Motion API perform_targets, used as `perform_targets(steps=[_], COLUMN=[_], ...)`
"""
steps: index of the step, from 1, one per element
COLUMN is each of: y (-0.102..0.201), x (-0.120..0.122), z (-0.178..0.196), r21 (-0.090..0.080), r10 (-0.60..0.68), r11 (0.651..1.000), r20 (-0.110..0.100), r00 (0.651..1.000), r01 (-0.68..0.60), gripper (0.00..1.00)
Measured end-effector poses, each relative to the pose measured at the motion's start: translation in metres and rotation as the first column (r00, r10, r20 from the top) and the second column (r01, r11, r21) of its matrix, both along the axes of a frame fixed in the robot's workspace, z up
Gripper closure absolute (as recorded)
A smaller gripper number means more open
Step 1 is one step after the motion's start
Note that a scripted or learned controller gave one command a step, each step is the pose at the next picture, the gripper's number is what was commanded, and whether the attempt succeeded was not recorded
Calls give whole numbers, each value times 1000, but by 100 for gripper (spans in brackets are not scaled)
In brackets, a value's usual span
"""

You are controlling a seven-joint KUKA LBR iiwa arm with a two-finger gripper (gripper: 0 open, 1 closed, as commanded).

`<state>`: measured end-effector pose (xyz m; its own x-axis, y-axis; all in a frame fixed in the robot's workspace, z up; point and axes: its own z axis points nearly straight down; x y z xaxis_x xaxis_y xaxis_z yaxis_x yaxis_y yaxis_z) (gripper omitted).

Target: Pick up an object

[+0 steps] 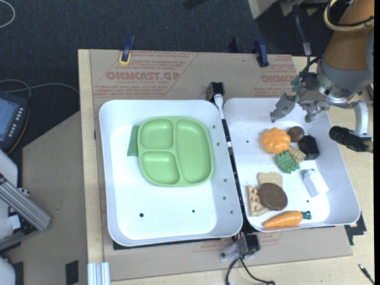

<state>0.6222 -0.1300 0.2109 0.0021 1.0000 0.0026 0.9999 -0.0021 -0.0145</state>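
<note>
The gripper (297,104) hangs over the far end of the right bin (350,202), fingers spread apart and nothing between them. Just below it sits the orange pumpkin (276,140), with a brown lump (295,133) beside it and a green piece (287,161) touching its near side. A carrot (285,219) lies at the near rim. The green divided plate (176,150) rests in the left bin (119,218). By my reckoning nothing is picked yet: the descent, the squeeze and the lift all remain.
</note>
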Motion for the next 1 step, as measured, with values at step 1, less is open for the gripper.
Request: perform_targets(steps=[1], y=[0], x=[3], z=[8], r21=[-2], r10=[2], r11=[1000], r20=[14], r00=[1000], r01=[-2], gripper=[0])
